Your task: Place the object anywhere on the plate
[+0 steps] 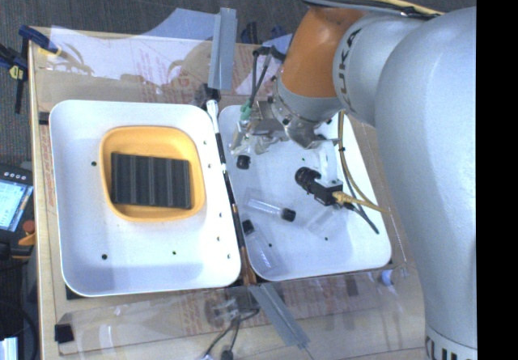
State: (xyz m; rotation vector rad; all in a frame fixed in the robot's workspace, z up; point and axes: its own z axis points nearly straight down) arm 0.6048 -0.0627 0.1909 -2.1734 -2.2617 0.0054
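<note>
My grey arm [413, 83] reaches over the right white bin [356, 239], with its gripper [251, 130] at the bin's upper-left corner. I cannot tell whether it is open or closed. The rounded yellow plate [150, 138] sits in the left white bin [81, 245]. I take the clear plastic tube with a black cap [271, 209] to be the object. It lies in the right bin, below the gripper in view, long axis crosswise.

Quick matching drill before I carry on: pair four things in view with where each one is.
Things:
1 yellow plate
2 dark ridged insert
3 clear tube
4 tool

Places:
A lying mid-floor in the right bin
B on the plate
C in the left bin
D over the right bin's upper left corner

Pairs: 1-C, 2-B, 3-A, 4-D
</note>
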